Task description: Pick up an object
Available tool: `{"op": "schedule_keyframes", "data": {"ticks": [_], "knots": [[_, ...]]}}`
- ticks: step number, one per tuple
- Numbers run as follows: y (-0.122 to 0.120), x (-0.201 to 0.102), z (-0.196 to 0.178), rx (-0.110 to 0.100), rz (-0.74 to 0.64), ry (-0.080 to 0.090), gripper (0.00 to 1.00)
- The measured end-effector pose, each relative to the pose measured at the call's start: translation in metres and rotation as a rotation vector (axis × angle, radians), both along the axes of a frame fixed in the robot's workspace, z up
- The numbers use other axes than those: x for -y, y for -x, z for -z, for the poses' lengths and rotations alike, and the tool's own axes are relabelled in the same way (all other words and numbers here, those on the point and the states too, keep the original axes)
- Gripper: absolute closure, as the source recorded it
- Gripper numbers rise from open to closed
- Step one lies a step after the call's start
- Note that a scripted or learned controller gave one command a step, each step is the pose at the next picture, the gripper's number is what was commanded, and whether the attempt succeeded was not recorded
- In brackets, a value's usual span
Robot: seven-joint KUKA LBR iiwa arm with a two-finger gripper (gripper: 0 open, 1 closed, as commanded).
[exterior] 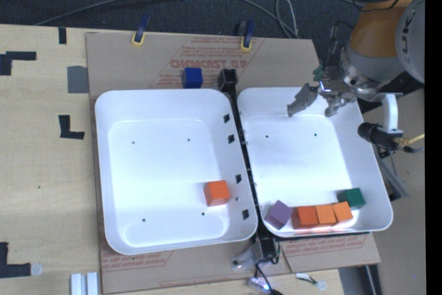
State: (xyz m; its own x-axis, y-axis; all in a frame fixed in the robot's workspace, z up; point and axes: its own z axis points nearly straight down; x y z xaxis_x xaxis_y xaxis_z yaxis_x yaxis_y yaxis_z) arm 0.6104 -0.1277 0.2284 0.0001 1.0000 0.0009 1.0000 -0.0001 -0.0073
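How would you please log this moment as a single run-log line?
stage: approach | gripper: open, holding nothing, above right bin's far edge | right bin: purple block, orange blocks, green block | left bin: orange cube

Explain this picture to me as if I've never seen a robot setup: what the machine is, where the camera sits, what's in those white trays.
The single camera looks down at a slant from above the bench. The grey and orange machine at the right is a robot arm; its two-finger gripper hangs open over the far end of the right bin, holding nothing. That bin has a row of small blocks along its near edge: a purple block, two orange blocks, a lighter orange block and a green block. The left bin holds one orange cube. A blue block sits on the cardboard behind the bins.
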Motion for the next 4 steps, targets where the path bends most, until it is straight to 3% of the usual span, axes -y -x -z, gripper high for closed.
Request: {"op": "schedule_keyframes", "data": {"ticks": [1, 3, 4], "knots": [[-0.001, 0.000, -0.004, 0.007, -0.001, 0.001, 0.00], [0.000, 0.005, 0.113, 0.001, -0.001, 0.000, 0.00], [0.000, 0.004, 0.141, 0.005, -0.001, 0.001, 0.00]]}}
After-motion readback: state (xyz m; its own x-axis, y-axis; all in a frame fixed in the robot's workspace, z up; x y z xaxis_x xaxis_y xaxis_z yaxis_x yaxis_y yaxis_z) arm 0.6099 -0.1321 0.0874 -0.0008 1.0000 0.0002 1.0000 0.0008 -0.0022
